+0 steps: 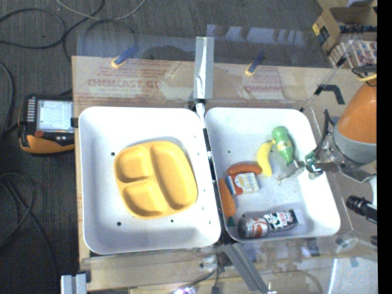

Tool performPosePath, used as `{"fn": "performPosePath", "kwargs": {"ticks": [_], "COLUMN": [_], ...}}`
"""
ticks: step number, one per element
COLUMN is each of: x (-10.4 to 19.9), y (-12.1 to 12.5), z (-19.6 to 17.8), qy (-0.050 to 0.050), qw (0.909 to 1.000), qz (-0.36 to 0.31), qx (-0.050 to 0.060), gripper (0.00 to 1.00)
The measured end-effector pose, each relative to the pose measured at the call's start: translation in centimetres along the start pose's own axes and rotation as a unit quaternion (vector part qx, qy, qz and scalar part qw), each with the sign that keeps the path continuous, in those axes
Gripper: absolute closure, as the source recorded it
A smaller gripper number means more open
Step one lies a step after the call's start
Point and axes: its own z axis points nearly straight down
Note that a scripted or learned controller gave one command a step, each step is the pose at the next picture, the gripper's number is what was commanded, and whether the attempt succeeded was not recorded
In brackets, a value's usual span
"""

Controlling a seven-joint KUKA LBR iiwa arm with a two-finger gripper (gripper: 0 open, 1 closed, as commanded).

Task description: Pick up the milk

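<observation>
Bench is a brown board on dark carpet with cables trailing at the left and cardboard boxes up in the far right corner. Two white bins: the left bin has a yellow divided tray, the right bin has the clutter. The milk is a cow-print bottle lying flat along the near wall, long axis running left-right, reddish cap end left. The gripper sits up and right of it, well apart, holding nothing; can't tell its state.
</observation>
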Motion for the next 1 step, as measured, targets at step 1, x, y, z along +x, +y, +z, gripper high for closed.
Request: {"fn": "performPosePath", "kwargs": {"ticks": [1], "x": [-3.40], "y": [3.43], "z": [0.11], "qy": [0.000], "qw": [0.9996], "qz": [-0.026], "qx": [0.000], "gripper": [0.00]}}
